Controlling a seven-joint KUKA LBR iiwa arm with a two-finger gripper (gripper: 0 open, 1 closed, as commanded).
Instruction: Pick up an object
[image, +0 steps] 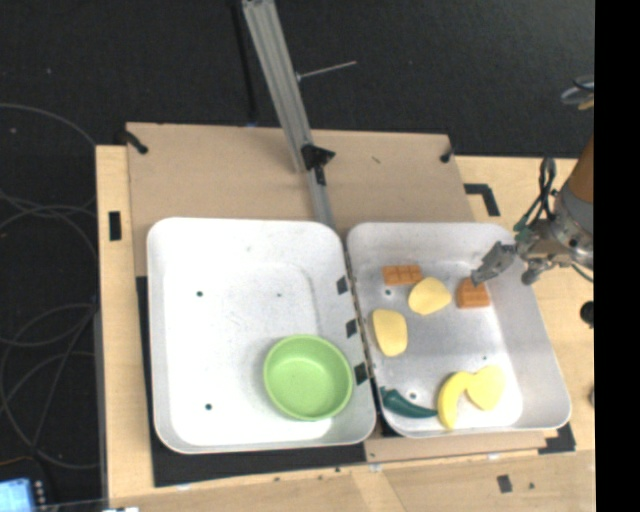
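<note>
Gripper (497, 262) hangs low over the upper right part of the right bin (530, 390), reaching in from the right side of the camera view, and whether it is released or clenched cannot be told from here, since the slant and the blur hide its tip. Nothing can be seen held in it.

Closest to it is a small orange block (474, 295), lying just beside and slightly below-left of the gripper in the view, near the bin's right half. That block looks the likeliest target, and the move turns on this: the gripper needs only a short shift toward the view's lower left, then a descent. The block reads as roughly squat, with no clear long axis at this size.

Other candidates lie farther left: a yellow rounded piece (429, 297) next to the block, a flat orange piece (402, 274) above-left of that, and another yellow piece (390, 332) near the bin's left wall. By the front edge sit a banana-like yellow shape (452, 399), a pale yellow piece (486, 387) touching it, and a dark green item (405, 403).

A green bowl (308, 376) rests in the left bin (200, 260), well apart from the gripper.
</note>
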